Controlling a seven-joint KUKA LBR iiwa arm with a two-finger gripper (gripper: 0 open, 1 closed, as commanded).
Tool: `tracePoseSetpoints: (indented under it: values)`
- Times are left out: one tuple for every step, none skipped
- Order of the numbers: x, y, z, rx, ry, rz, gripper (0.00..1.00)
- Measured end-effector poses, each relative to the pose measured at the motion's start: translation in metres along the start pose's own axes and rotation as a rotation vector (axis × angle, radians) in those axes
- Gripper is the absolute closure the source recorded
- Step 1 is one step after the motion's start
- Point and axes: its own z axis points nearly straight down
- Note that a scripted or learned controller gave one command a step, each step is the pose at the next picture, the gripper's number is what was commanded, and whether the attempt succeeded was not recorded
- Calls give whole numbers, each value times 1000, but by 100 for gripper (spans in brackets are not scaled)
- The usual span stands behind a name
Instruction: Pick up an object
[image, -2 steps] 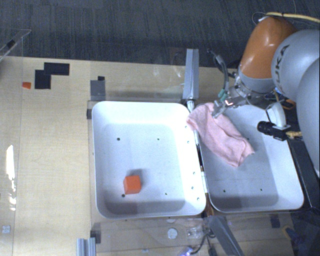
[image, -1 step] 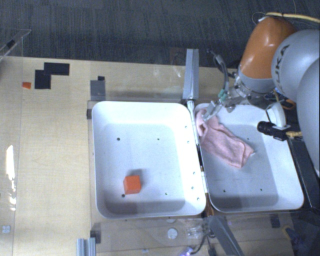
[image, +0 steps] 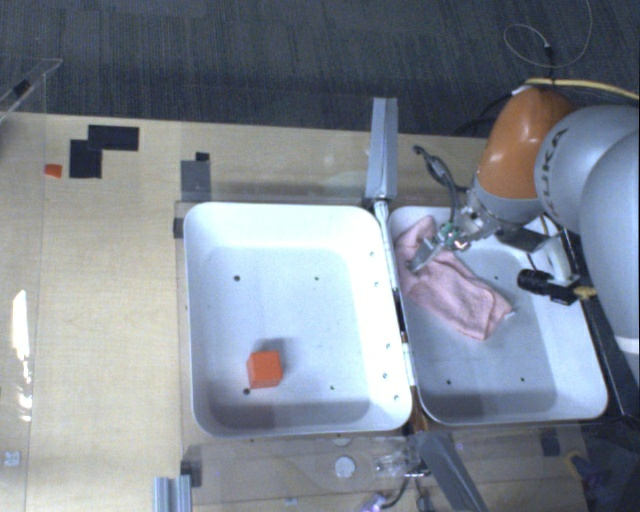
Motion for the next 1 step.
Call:
tracePoseSetpoints:
  values:
    - [1, 4, -14, -8, -4, -6, 100]
